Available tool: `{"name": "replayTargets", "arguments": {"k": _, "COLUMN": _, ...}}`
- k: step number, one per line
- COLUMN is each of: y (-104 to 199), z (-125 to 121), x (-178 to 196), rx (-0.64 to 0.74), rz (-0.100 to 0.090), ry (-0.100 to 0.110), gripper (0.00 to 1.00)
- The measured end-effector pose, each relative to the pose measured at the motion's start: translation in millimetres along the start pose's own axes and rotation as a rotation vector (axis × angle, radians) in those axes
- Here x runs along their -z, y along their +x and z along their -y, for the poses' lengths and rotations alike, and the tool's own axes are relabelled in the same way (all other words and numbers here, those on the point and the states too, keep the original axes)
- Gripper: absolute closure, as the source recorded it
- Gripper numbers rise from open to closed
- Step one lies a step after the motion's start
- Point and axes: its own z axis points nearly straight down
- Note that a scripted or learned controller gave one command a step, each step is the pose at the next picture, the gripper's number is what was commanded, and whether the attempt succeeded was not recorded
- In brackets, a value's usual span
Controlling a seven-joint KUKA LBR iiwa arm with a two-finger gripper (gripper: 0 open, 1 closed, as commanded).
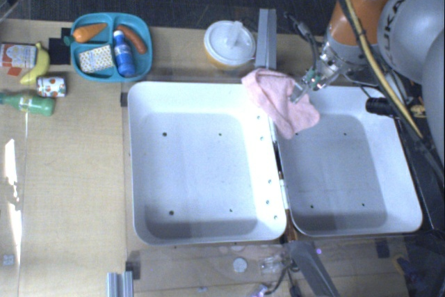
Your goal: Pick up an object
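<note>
Camera view, looking down at a slant: the gripper (304, 89) is right at the upper right part of the pink cloth (281, 102), which is draped over the ridge where the left bin (195, 163) and right bin (354, 170) meet, up at their far end. Can't tell from here whether the jaws are spread or pinched onto the fabric, they're too small and blend into the cloth, so I won't call it a grab.

If it were me doing this step: cloth is floppy, so I'd want a pinch on a bunched fold, not a flat edge, and then a straight lift high enough for the hanging tail to clear both rims. Dragging sideways would likely snag it on the bin wall.

Surface-wise, both bins look smooth, white and shallow, sitting on a light wooden bench (62, 184). Off to the far left sits a blue divided tray (142, 52) of toy food, with a toy banana (36, 65), a small can (51, 86) and a green bottle (28, 103) nearby, and a white lidded tub (229, 43) behind the bins. All well apart from the cloth, so plenty of room to lift.
</note>
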Motion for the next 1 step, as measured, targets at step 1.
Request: {"name": "replayTargets", "arguments": {"k": 1, "y": 29.8, "z": 23.5, "x": -0.8, "rx": 0.003, "rz": -0.002, "ry": 0.002, "gripper": 1.0}}
